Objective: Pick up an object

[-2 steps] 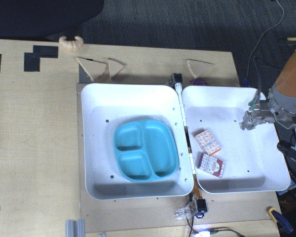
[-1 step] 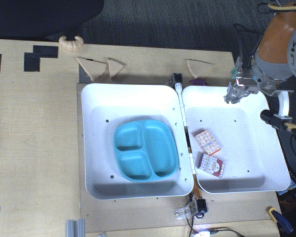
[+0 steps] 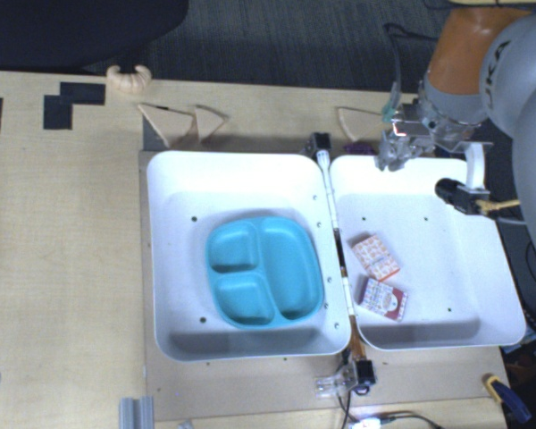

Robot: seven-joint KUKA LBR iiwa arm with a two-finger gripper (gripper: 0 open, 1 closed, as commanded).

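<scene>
Evidently parked high, claw (image 3: pixel 393 155) over the far rim of the right bin (image 3: pixel 429 266), probably staging before descent; finger spacing impossible to tell. Below and nearer: two small packets (image 3: pixel 376 256), (image 3: pixel 384 299), lying flat, touching, long axes slanted diagonally. Well left: blue divided tray (image 3: pixel 263 271).

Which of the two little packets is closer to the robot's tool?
The upper packet, lighter and patterned, is closer to the tool. The darker red packet lies below it, farther away.
</scene>
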